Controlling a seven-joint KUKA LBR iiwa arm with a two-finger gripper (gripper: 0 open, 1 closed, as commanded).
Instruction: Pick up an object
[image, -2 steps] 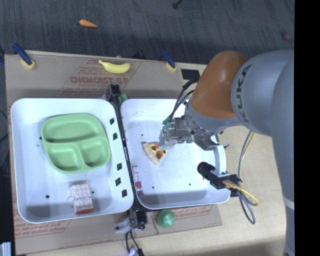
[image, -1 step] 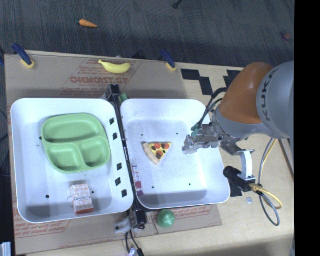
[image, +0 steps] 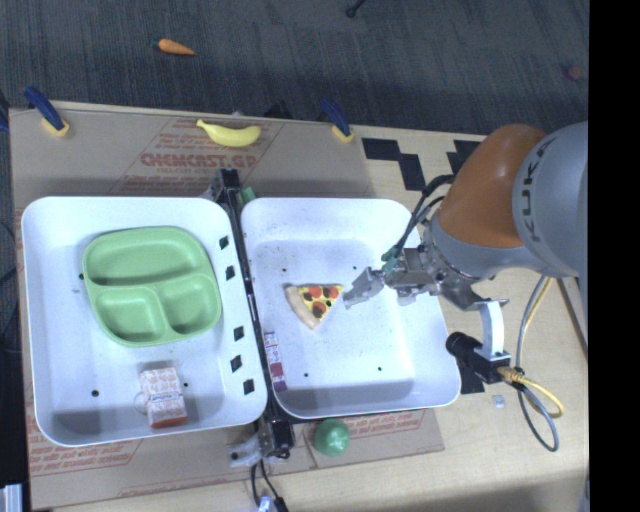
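A toy pizza slice (image: 311, 300) lies flat in the right bin (image: 400, 385), left of its middle. My gripper (image: 362, 286) hangs just to the right of the slice, its tip close to the slice's crust edge; nothing shows between its fingers. The grey arm with the orange band (image: 490, 200) reaches in from the right above the bin's right wall. In the left bin (image: 40, 330) sit a green divided tray (image: 152, 282) and a small wrapped snack pack (image: 163, 395) near the front.
A yellow toy banana (image: 229, 131) lies on the cardboard behind the bins. A green ball (image: 332, 437) rests in front of the right bin. An orange carrot toy (image: 176, 46) lies on the dark floor. Cables (image: 535, 395) trail at the right.
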